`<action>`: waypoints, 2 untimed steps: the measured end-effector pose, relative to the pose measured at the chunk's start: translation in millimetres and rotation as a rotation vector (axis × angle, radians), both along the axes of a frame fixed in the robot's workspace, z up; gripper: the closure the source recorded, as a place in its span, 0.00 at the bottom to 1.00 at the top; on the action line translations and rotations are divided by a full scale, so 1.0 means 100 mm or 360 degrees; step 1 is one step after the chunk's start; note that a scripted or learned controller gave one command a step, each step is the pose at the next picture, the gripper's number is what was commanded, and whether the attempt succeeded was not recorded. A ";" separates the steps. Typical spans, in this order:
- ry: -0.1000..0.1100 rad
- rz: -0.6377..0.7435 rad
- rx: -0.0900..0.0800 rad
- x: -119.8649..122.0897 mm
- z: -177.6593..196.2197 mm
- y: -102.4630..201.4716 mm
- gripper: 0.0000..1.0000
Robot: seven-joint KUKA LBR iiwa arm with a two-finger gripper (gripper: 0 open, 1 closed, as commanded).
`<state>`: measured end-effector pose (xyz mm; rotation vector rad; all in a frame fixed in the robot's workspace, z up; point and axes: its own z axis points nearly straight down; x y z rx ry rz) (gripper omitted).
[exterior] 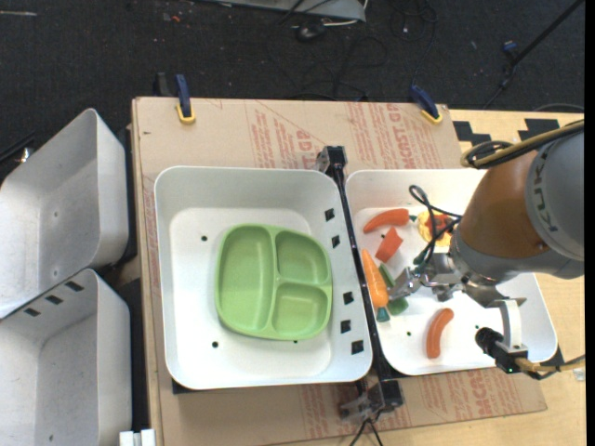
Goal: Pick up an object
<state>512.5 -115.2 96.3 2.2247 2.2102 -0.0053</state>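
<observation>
While the gripper (405,288) hangs low beside the carrot (375,280) in the right bin (539,337), its grip cannot be told; a sausage (438,332) lies near.

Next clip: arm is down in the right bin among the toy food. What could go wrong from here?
1. The gripper sits low by the long orange carrot-like piece lying against the divider wall; that wall may block a clean grasp.
2. Small green pieces crowd the same spot, so it may nudge them or catch two things.
3. The red sausage-like piece lies near the arm and could get swept aside.
</observation>
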 end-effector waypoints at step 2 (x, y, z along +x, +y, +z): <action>-0.0007 0.0004 0.0008 0.02 0.08 -0.01 1.00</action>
